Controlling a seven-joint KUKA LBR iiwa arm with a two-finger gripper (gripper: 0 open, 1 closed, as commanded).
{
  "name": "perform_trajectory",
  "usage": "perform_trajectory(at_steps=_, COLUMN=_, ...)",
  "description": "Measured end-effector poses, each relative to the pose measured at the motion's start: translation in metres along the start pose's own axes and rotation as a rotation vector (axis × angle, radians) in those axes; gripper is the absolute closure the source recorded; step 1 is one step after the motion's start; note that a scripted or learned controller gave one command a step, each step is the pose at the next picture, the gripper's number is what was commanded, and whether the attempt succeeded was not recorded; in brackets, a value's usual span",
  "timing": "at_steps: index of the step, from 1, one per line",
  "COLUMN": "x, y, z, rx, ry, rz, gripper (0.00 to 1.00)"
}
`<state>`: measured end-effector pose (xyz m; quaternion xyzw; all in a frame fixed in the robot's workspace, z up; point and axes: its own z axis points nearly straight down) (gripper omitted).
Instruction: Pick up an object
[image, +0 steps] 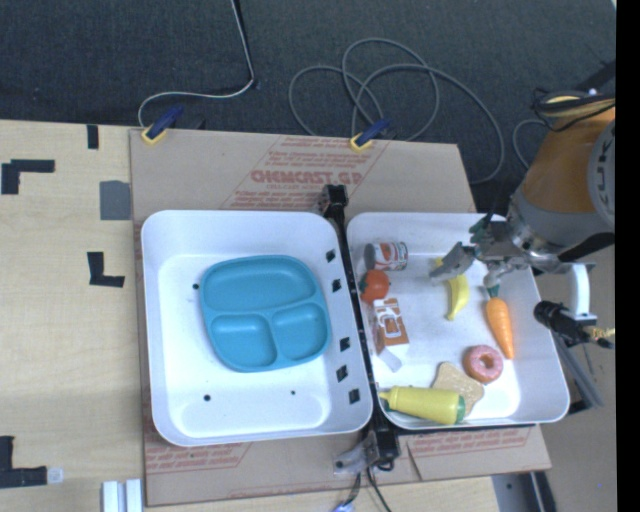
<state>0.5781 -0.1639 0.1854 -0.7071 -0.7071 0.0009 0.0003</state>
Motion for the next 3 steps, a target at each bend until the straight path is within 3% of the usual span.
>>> perform_trajectory(at_steps=1, x=-0.044, y=0.020, z=0.099, rx=-0.005, ry=0.000, rz=-0.002, gripper=0.00)
perform_trajectory(at_steps=2, x=-0.046, y=0.021, z=0.090, rx=-0.006, ry=-0.003, rz=-0.002, gripper=1.00)
perform_trajectory(at_steps=3, x=0.056, y=0.059, z=0.044, rx=-0.001, ry=0.002, rz=-0.003, gripper=1.00)
